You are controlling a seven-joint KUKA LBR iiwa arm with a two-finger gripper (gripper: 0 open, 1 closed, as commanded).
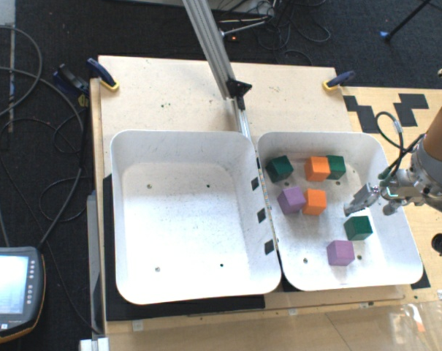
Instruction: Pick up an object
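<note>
The arm (434, 152) enters at the right edge as a rounded grey body. Black cables (390, 134) loop along its upper side. It narrows to a metallic silver gripper (358, 202) with blocky parts and slim, pale fingers.

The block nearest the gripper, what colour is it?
Dark green; the block sits just below the gripper in the camera view.

Bright, even overhead light; the white bins (184, 218) glare slightly and shadows stay soft. The focus is a little soft, with mild grain throughout.
</note>
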